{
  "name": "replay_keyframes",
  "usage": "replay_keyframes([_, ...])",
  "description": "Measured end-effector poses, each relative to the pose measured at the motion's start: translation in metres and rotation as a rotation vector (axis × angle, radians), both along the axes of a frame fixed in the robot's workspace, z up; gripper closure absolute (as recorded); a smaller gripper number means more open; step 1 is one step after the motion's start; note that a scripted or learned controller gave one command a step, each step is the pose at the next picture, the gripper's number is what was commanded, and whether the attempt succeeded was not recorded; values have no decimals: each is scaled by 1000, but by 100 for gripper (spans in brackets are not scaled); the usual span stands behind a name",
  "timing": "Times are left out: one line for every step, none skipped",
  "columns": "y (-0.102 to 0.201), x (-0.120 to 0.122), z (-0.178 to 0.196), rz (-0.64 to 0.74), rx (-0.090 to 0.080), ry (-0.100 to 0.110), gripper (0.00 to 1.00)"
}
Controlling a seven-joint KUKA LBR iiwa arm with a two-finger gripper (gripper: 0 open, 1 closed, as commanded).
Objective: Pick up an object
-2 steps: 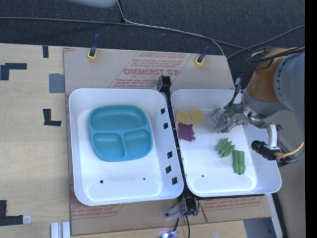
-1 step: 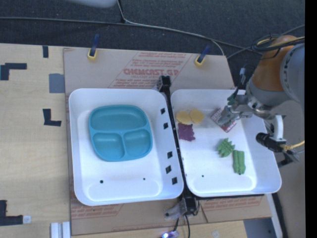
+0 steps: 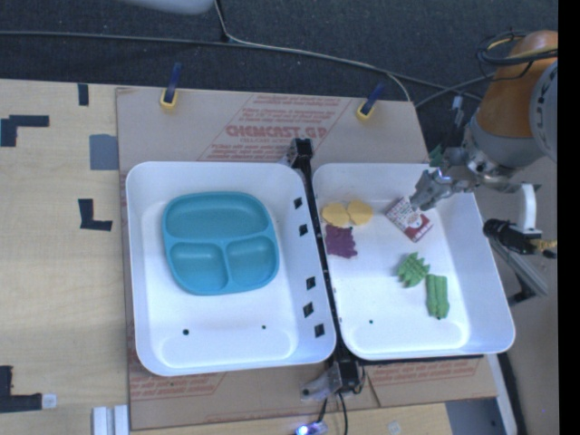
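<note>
My gripper (image 3: pixel 428 191) hangs over the back right part of the right bin (image 3: pixel 480 333), reaching in from the right. Just below and left of its tip lies a small red and white packet (image 3: pixel 410 218), touching or nearly touching the tip. Whether the packet is held is unclear. Two yellow pieces (image 3: pixel 347 213) lie near the bin's left wall, with a purple bunch (image 3: pixel 340 241) right in front of them. A green leafy piece (image 3: pixel 412 268) and a green pod (image 3: pixel 438 295) lie toward the front right.
The left bin (image 3: pixel 227 347) holds a blue divided plate (image 3: pixel 220 241). A black divider (image 3: pixel 317 261) runs between the bins. Two yellow-blue clamps (image 3: pixel 169 96) (image 3: pixel 367 109) pin the cardboard at the back. Cables cross the dark floor behind.
</note>
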State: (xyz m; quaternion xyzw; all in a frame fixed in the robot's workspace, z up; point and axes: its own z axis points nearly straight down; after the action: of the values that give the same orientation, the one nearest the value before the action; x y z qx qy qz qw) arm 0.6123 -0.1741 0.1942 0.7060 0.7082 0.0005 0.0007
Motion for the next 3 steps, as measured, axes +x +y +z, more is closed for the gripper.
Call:
replay_keyframes([-7,-5,52,-1,-1,0,100])
replay_keyframes([-7,-4,99,-1,0,0,100])
replay_keyframes([35,-19,95,1,1,6,100])
